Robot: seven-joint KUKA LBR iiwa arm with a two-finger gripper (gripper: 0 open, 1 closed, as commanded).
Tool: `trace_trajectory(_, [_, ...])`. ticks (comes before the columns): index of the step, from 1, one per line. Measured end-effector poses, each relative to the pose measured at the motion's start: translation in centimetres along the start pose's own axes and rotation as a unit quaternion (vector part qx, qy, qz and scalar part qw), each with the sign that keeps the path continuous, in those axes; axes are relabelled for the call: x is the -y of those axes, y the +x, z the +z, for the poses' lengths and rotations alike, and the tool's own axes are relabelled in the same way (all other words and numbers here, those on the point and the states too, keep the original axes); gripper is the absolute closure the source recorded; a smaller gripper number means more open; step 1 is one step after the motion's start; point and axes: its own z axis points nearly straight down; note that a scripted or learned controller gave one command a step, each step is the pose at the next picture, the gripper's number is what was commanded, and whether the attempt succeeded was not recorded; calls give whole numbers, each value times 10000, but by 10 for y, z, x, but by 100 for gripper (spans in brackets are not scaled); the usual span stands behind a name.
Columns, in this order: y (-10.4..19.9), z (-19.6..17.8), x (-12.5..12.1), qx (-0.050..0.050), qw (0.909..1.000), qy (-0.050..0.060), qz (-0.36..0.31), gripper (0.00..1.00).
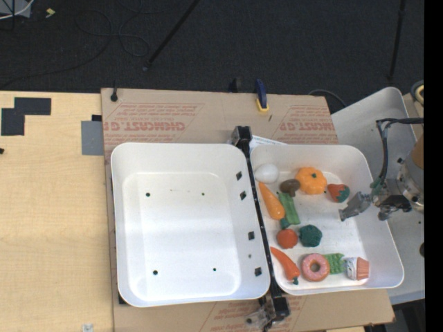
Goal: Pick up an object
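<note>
Hovering at the right edge of the frame, over the right rim of the right bin (387, 254): the gripper (354, 206), grey, reaching in from the right, tip pointing left and a little down; jaws too dark and small to read, so cannot tell whether parted or closed; nothing visibly held. Lying closest to the jaws, just up and left of the tip: a small red and grey toy (338, 192); beyond it, further left, an orange pumpkin (312, 180). Down and left of the tip, near the bin's middle: a dark green broccoli piece (311, 235) beside a red tomato (287, 238). Along the bin's left side, long axes running top to bottom with a slant: an orange carrot (270, 200) and a green pod (290, 209). At the lower end: a pink doughnut (315, 267). Probably best reached by a short move leftward and down from here.
</note>
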Motion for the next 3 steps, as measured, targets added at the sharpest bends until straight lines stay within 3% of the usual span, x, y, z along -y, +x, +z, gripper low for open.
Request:
trace_trajectory(1, [-16, -5, -59, 4, 10000, -17, -4, 0])
trace_trajectory(2, [-17, -14, -56, -7, 10000, 7, 3, 100])
trace_trajectory(3, [-4, -2, -104, 1, 10000, -12, -9, 100])
